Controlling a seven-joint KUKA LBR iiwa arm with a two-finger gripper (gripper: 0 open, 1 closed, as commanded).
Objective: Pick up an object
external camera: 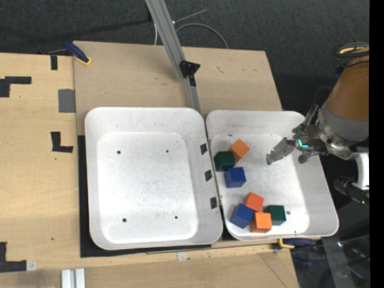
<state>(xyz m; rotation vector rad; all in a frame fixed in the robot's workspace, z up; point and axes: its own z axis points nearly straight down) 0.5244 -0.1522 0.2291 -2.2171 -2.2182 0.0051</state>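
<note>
The right bin [264, 125] holds several small cubes. An orange cube [240, 149], a dark green cube [224, 159] and a blue cube [235, 176] cluster near its left wall. Toward the front lie another orange cube [254, 201], a blue cube [242, 215], a third orange cube [262, 221] and a green cube [276, 213]. My gripper [289, 155] hangs over the right side of this bin, to the right of the upper cluster. Its fingers are spread open with nothing between them.
The left bin [144, 179] sits beside the right one, sharing a middle rim. A slanted metal pole [170, 32] crosses the bench at the back. A blue and yellow clamp [78, 52] lies at the back left. Black tape marks dot the bench's left part.
</note>
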